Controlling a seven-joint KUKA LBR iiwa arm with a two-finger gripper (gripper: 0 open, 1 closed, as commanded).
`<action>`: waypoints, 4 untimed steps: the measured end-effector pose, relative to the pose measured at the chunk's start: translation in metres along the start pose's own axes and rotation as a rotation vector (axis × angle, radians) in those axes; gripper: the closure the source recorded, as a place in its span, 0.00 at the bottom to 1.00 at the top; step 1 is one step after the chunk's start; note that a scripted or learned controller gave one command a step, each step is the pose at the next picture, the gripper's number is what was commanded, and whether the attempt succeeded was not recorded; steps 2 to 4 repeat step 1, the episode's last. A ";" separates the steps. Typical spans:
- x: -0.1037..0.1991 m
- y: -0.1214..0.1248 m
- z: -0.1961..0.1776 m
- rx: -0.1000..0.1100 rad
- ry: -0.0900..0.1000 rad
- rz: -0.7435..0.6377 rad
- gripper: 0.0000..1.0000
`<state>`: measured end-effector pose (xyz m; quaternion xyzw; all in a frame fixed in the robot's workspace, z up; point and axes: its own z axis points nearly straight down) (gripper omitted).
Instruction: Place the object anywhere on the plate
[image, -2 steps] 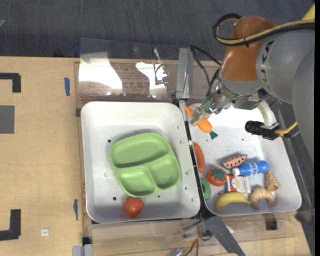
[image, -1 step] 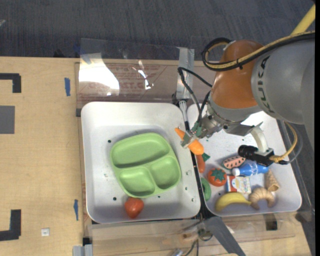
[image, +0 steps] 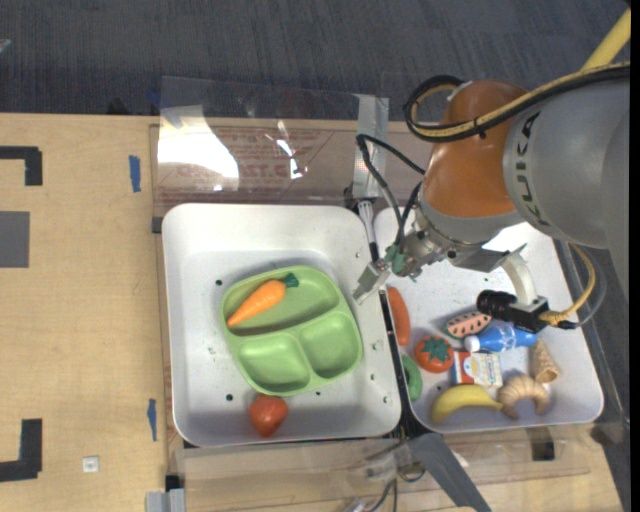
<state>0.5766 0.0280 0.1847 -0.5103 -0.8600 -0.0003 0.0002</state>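
A green divided plate (image: 300, 352) sits in the middle of the left bin (image: 195, 260). An orange carrot (image: 258, 302) lies slantwise in its long upper compartment, leafy end toward the upper right, and the two lower compartments are bare. A red tomato (image: 267, 413) rests on the bin floor just below the plate, near the bin's lower edge and off the plate. The grey arm (image: 575, 150), with its orange band (image: 475, 150), reaches in from the upper right of the frame. Its gripper (image: 375, 277) hangs over the rim dividing the two bins, just right of the plate's upper right corner and apart from the carrot. Whether the gripper is parted or closed cannot be told from this angle. The right bin (image: 582, 388) is crowded. An orange-red elongated piece (image: 400, 312) lies along its left wall below the gripper. To its right are a second small tomato (image: 435, 353), a watermelon slice (image: 467, 323), a blue-and-white bottle (image: 505, 338) and a small carton (image: 482, 368). A banana (image: 465, 402) and a croissant (image: 525, 392) lie along the bin's lower edge.
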 end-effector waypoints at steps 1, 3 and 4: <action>0.000 0.000 0.000 0.000 0.000 0.000 0.00; 0.000 0.000 0.000 0.000 0.000 0.000 0.00; 0.000 0.000 0.000 0.000 0.000 0.000 0.00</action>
